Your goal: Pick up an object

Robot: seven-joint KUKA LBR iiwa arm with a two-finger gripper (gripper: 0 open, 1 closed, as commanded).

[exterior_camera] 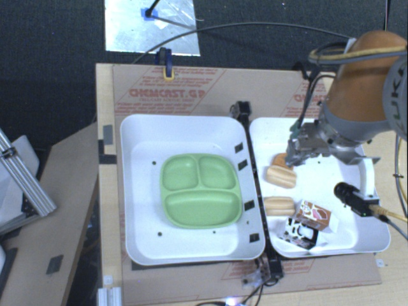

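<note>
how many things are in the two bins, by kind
green three-compartment plastic plate: 1, in the left bin
tan bread-roll-shaped pieces: 3, right bin
brown and white small carton: 1, right bin
black and white patterned item: 1, right bin
total: 6

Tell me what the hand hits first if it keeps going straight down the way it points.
Probably the upper bun in the right bin. The hand points down and slightly left, with its tip just above that bun's top edge. Depth is hard to judge from this slanted view, so it may meet the bin floor beside it.
</note>
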